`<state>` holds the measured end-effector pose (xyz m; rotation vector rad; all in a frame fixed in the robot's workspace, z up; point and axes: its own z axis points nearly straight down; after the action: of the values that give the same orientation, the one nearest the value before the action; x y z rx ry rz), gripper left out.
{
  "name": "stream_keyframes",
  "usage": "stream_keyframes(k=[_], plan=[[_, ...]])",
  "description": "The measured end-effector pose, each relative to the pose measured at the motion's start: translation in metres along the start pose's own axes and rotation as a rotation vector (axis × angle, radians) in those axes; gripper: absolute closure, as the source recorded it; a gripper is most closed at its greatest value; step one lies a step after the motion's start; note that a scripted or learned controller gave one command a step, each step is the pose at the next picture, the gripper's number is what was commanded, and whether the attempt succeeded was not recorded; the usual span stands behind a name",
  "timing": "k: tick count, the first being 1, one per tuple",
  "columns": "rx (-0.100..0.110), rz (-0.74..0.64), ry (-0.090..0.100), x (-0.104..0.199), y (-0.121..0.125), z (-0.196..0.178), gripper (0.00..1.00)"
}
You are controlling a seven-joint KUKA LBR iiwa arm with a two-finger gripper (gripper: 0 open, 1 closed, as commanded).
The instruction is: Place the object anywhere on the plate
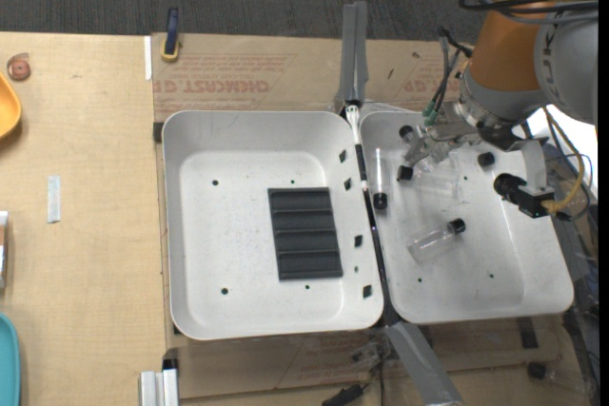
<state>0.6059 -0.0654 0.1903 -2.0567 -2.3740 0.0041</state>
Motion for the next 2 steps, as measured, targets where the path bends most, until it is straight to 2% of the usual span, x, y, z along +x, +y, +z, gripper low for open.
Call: stream_keyframes(k=[1, 2], plan=[[0.0, -0.066, 0.0, 0.122, -0.001, -0.023, 1.0], [0.002, -0.125, 0.0, 0.16, -0.043, 0.0, 1.0]])
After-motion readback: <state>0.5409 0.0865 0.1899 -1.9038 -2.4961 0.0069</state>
